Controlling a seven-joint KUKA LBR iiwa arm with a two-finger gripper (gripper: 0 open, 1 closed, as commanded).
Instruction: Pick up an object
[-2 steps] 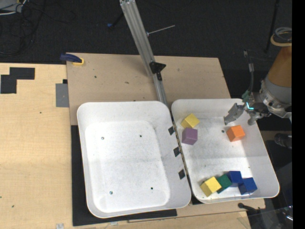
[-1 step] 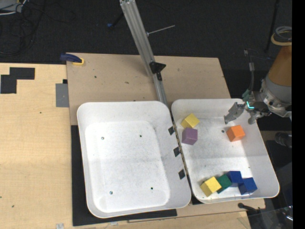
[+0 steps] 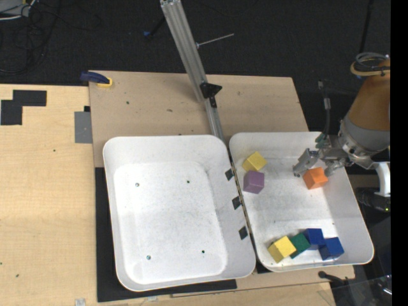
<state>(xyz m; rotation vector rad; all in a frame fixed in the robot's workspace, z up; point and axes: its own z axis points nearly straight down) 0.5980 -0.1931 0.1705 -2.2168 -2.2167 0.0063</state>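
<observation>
My gripper (image 3: 317, 166) over the right bin (image 3: 357, 218), fingers pinching the orange block (image 3: 315, 178).

The block sits between my fingers at the bin's far right side. A yellow block (image 3: 254, 161) and a purple block (image 3: 254, 182) lie touching at the bin's far left; near its front edge are a yellow block (image 3: 281, 248), a green block (image 3: 299, 242) and two blue blocks (image 3: 324, 243). The left bin (image 3: 127, 155) sits beside it.

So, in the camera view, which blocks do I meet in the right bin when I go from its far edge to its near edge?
Yellow block → orange block, at the gripper → purple block → then the near cluster: two blue blocks, green block, second yellow block; these lie too close together to order.
</observation>
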